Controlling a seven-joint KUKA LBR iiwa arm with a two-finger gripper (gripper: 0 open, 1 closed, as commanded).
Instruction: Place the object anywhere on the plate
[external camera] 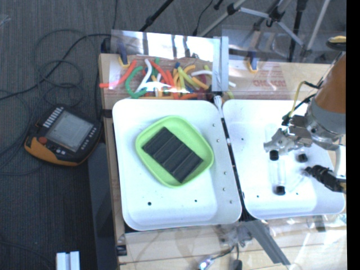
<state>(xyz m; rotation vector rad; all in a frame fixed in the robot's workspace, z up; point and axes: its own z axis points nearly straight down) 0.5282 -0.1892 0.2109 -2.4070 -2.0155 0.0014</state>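
Note:
A dark grey ribbed rectangular block (172, 154) lies flat on the lime green plate (147, 135), turned diagonally and covering most of the plate's middle. The plate rests in the left white bin (169, 210). My gripper (277, 173) hangs over the right white bin (250, 151), well to the right of the plate. Its two clear fingers with dark tips (279, 190) stand apart, open, with nothing between them. The grey wrist and orange band reach in from the right edge.
A tangle of coloured cables (163, 79) lies behind the left bin, under a shiny metal panel. A raised divider (228, 151) separates the two bins. A teach pendant (64, 135) sits on the floor to the left.

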